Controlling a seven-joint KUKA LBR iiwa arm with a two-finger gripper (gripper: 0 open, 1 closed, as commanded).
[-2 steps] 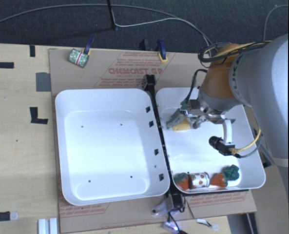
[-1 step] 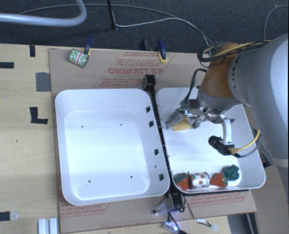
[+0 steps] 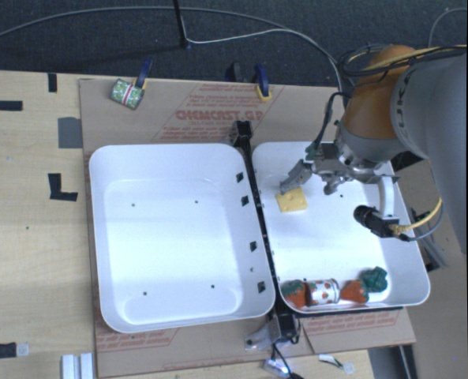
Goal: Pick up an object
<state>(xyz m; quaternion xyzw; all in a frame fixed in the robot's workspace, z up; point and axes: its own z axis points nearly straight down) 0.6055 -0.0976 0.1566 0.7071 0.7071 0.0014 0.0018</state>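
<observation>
Arm: the grey arm (image 3: 423,93) with its orange band enters from the right of the frame and bends down over the right bin (image 3: 391,259).
Gripper: the gripper (image 3: 308,181) hangs over the upper left part of the right bin; its two fingers stand spread apart with nothing between them, one reaching toward the yellow block, the other further right.
Yellow block: the yellow block (image 3: 292,202) lies flat on the bin floor in the upper left of the right bin, just below and beside the tip of the left-hand finger; whether the finger touches it cannot be told.
Handling: it looks like a small foam or sponge piece, so probably light and soft, likely to give under pressure and unlikely to slip or break; its two flat opposite sides seem the best place to take hold.
Other objects: a cluster of small toys (image 3: 334,290), red, white, orange and green, sits along the lower edge of the right bin, well apart from the gripper.
Left bin: the left bin (image 3: 107,172) sits beside the right one, in the middle of the frame.
Stage: judged as lining up over the block, with the grasp not yet made.
</observation>
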